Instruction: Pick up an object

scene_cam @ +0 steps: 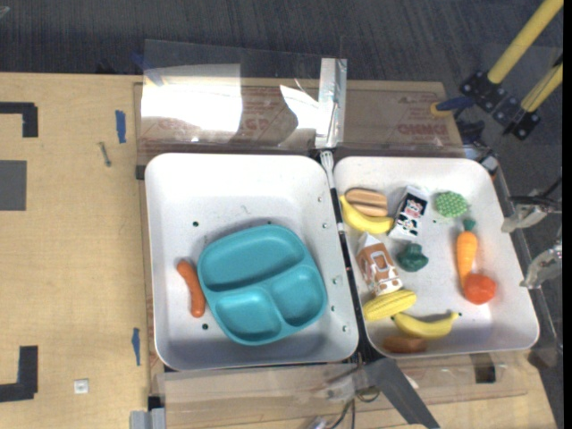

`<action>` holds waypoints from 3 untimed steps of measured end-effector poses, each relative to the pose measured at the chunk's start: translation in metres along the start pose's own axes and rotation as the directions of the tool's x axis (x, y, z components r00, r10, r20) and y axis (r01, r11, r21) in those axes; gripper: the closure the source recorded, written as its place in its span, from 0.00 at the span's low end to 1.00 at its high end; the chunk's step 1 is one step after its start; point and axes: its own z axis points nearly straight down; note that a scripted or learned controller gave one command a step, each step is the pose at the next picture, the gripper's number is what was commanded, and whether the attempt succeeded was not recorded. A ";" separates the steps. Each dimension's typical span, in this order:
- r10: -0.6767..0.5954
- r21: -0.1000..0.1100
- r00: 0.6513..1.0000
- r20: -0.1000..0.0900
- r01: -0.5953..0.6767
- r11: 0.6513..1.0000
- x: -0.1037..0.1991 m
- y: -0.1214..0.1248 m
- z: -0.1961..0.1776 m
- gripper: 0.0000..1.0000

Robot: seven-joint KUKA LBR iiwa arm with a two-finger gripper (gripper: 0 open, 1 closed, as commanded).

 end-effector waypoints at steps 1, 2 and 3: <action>0.001 -0.005 1.000 -0.011 -0.001 1.000 0.015 -0.002 0.133 0.00; 0.047 0.002 0.999 0.005 -0.047 0.999 0.012 0.016 0.184 0.00; 0.046 0.005 0.999 0.018 -0.046 0.999 0.007 0.017 0.171 1.00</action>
